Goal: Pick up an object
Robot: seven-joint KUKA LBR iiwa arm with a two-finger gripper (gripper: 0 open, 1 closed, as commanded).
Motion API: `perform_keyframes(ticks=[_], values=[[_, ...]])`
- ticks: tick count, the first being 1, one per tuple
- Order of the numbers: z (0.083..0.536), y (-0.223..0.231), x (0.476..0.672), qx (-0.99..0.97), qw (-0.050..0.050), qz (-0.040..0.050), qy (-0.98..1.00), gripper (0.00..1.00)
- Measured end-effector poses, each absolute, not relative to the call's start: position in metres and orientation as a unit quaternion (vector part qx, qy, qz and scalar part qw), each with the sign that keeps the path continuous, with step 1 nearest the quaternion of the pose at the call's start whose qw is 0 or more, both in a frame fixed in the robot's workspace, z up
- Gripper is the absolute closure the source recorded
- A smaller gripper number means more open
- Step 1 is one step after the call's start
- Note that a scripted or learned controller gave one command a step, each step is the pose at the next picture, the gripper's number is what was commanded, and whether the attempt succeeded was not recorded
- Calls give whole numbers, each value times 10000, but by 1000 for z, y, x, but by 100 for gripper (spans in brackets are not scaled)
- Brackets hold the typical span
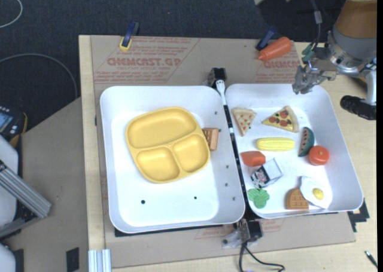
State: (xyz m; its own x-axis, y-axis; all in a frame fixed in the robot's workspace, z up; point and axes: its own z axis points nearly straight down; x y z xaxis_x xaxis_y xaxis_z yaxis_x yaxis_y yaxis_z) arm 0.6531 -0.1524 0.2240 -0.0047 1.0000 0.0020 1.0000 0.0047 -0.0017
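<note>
Gripper point(304, 87) looks empty, can't tell its state, so I'd drop straight onto the pizza slice point(282, 119) nearby

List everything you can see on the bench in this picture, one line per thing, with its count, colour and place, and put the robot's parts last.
shallow plastic bin: 2, white, side by side on bench
divided plastic plate: 1, yellow, left bin
toy cracker block: 1, tan, left bin, beside plate
toy waffle wedge: 1, tan, right bin, far left
toy pizza slice: 1, yellow and red, right bin, far middle
toy corn cob: 1, yellow, right bin centre
toy watermelon slice: 1, red and green, right of corn
toy tomato: 1, red, right side
toy fried egg: 1, white and yellow, near right corner
toy broccoli: 1, green, near left
spring clamp: 1, orange, bench behind right bin
gripper: 1, grey, above right bin's far edge
</note>
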Motion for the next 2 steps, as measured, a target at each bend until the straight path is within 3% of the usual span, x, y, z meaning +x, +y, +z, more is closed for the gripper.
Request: perform_keyframes(ticks=[2], values=[[218,-45,603,-7054,25,4,-7088,100]])
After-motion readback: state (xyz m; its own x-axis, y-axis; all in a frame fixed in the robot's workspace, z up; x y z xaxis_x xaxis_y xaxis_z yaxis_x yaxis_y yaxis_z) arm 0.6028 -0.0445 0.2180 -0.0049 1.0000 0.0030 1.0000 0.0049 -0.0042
